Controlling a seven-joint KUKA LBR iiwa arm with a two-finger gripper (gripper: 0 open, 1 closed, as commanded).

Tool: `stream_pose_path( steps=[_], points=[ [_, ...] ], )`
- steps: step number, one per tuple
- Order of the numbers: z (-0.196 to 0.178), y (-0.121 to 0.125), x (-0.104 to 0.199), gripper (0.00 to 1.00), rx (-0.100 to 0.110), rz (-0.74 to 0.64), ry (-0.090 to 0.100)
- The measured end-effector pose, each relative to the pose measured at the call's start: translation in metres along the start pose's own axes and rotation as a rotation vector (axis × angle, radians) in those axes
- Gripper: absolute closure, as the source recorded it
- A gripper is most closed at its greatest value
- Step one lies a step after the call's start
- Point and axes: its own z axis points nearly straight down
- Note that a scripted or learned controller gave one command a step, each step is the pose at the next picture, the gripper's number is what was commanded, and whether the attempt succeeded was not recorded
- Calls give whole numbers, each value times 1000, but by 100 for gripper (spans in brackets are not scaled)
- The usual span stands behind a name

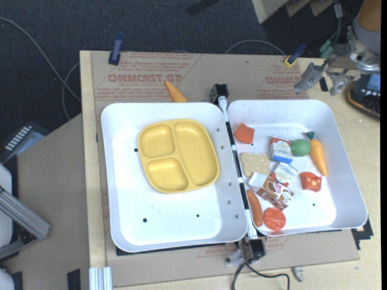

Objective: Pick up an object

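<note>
The left bin [121,222] holds 1 yellow divided plate [178,154], the right bin [344,186] toy food — its carrot [318,154] lying lengthwise, leaves up-frame — gripper [320,77] state unclear.

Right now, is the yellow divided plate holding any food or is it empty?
Empty. All three compartments of the yellow plate show bare yellow; the toy food lies in the right bin.

The arm [366,26] shows an orange band, pale grey wrist and grey metal gripper [309,77].
</note>
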Motion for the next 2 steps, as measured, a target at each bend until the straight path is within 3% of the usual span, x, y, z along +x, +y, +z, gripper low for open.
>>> stream_pose_path(
  steps=[1,2],
  points=[
    [98,-6,30,0,3,-1,1],
    [187,-29,31,0,1,1,0]
  ],
)
